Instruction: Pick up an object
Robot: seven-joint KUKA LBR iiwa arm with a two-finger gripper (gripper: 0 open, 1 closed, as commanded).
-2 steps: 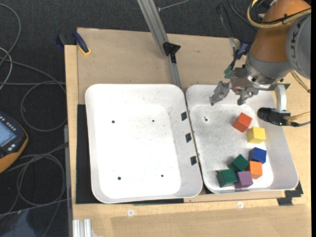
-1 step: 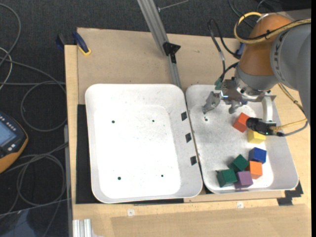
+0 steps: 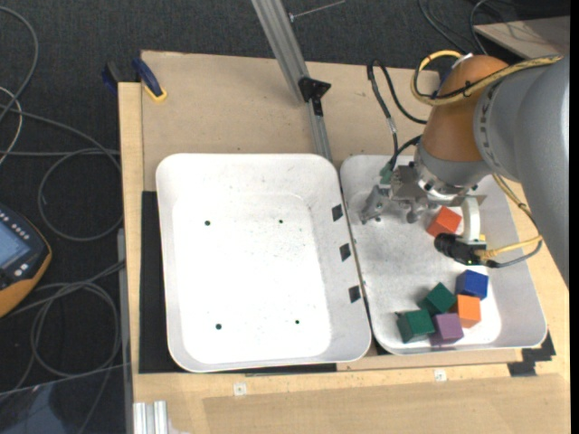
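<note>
A dark carpet strewn with black cables is surrounding the wooden bench (image 3: 226, 107) I am working at, and two shallow white plastic bins are sitting on it side by side. I am reaching in from the right, my grey arm with its orange band (image 3: 461, 116) hanging over the right bin (image 3: 398, 251). My claw (image 3: 391, 204) is hovering above that bin's far part, and I cannot tell how it is set.

Just to the right of my claw, a small orange-red block (image 3: 447, 221) is showing beside my wrist hardware; whether it is touching me I cannot tell. Nearer the camera than my claw, in the bin's near right corner, five small blocks are clustering together: a blue cube (image 3: 472, 285), an orange cube (image 3: 469, 308) just beneath it, a dark green block (image 3: 441, 297) beside those, a purple cube (image 3: 447, 329), and a second dark green block (image 3: 415, 325) at the cluster's left.

The left bin (image 3: 253, 260) is lying well to the left of my claw, its white floor speckled with small dark dots.
</note>
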